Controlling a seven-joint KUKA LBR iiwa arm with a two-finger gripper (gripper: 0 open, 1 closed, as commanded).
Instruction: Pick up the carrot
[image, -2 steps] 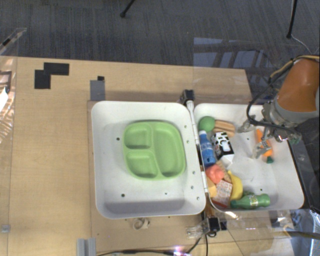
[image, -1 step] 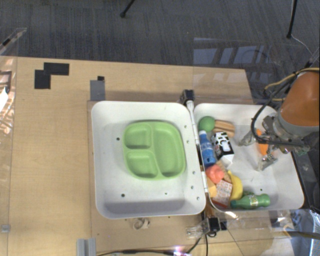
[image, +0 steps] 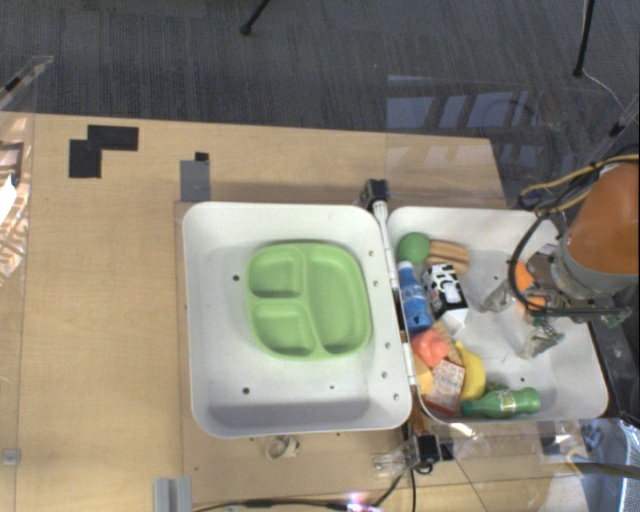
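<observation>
We found the carrot (image: 532, 297) as a small orange patch right at the gripper (image: 545, 325), tucked under the wrist in the right bin (image: 590, 395); whether the jaws clasped it we could not tell. Left of the jaws lay a blue bottle (image: 412, 297), a banana (image: 471, 370) and a green bottle (image: 503, 402). Further left, the left bin (image: 215, 400) bore a green divided plate (image: 305, 300).

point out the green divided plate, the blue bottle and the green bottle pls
green divided plate (image: 345, 300): camera view, floor of its large right compartment.
blue bottle (image: 413, 303): camera view, middle of its blue body, along the right bin's left wall.
green bottle (image: 503, 403): camera view, middle of its body, lying near the right bin's front edge.
</observation>
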